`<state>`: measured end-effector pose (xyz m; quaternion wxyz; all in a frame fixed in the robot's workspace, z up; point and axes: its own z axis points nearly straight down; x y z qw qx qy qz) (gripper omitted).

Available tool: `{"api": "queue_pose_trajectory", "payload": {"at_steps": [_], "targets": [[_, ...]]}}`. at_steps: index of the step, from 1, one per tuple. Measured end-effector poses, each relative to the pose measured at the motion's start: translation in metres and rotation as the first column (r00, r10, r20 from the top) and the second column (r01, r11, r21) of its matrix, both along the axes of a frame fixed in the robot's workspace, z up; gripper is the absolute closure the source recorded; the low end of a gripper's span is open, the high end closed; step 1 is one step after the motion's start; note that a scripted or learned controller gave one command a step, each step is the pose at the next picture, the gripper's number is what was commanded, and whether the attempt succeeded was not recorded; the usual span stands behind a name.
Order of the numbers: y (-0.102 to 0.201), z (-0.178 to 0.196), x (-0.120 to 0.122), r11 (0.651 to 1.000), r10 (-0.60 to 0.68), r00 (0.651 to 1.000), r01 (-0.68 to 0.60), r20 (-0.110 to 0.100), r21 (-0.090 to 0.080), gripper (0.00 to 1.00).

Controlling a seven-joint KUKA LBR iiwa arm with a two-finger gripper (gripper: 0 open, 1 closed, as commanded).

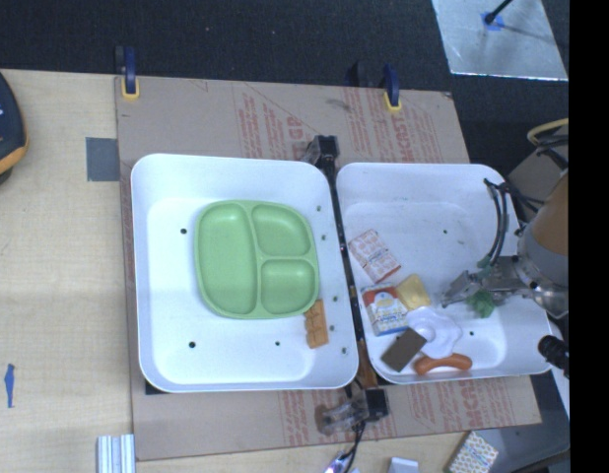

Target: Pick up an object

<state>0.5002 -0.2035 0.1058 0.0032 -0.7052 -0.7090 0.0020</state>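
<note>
Arm reaching into the right bin (423, 180) from the frame's right edge.
The gripper (472, 292) sits low at centre-right, clenched on a small green object (481, 304) — just beside the yellow block (414, 291) and white lump (438, 328).

— What sort of place is this?
— A robotics lab, by the look of it. Two white bins (137, 264) sit side by side on a cardboard sheet (236, 116) held to a wooden bench (48, 264) with blue clamps (128, 70).
— Anything else?
— A grey robot arm (541, 254) reaches in from the right, cables (498, 215) trail along it, and dark carpet (236, 18) lies beyond the bench
</note>
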Motion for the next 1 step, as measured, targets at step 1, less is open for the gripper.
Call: {"api": "queue_pose_trajectory", "payload": {"at_steps": [1], "targets": [[-0.0018, 0.0114, 0.0014, 1.0, 0.002, 1.0, -0.002, 0.003, -0.002, 1.0]]}}
